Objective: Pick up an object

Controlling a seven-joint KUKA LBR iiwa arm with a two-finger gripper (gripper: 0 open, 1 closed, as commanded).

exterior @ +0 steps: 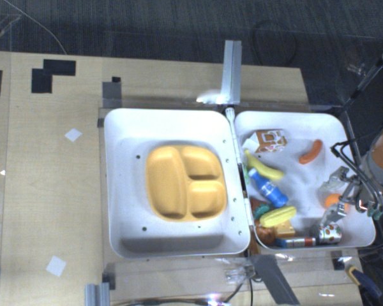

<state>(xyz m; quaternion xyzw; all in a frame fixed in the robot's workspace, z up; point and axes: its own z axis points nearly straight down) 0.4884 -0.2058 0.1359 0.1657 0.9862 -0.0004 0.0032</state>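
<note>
Two white bins side by side on the table (45,203). Left bin (124,177): a yellow divided tray (184,182) lies at its centre. Right bin (293,127): a sausage (310,151) and a small carton (270,140) near the far edge; a banana (264,167), a blue bottle (268,189) and a corn cob (276,217) along the left wall. The hand (342,196) sits low at the bin's right edge, over an orange piece (332,201); whether it is parted or closed cannot be told.
</note>
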